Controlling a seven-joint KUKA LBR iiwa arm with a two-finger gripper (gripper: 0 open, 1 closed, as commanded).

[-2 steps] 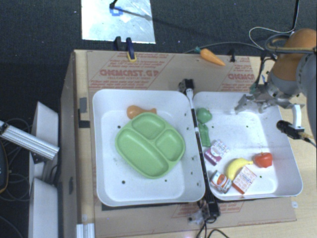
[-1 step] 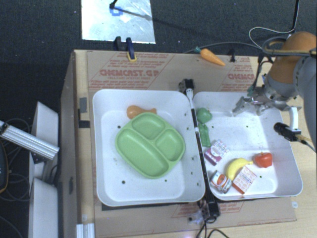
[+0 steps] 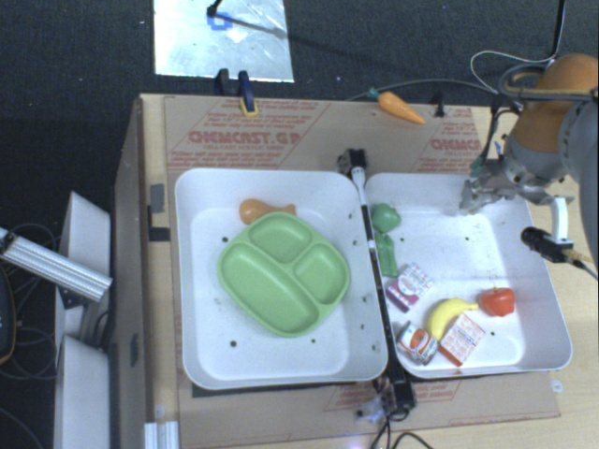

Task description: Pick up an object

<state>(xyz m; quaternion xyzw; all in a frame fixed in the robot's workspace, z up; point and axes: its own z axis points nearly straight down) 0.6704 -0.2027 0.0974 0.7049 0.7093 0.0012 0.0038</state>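
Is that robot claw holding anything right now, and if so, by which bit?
Nothing shows between the fingers of the gripper. It hangs over bare floor at the far corner of the right bin, apart from the banana and tomato.

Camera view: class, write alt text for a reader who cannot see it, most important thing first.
A grey robot arm's gripper hovers over the far corner of the right bin, which holds a banana, a red item and small packets. The left bin holds a green divided tray.
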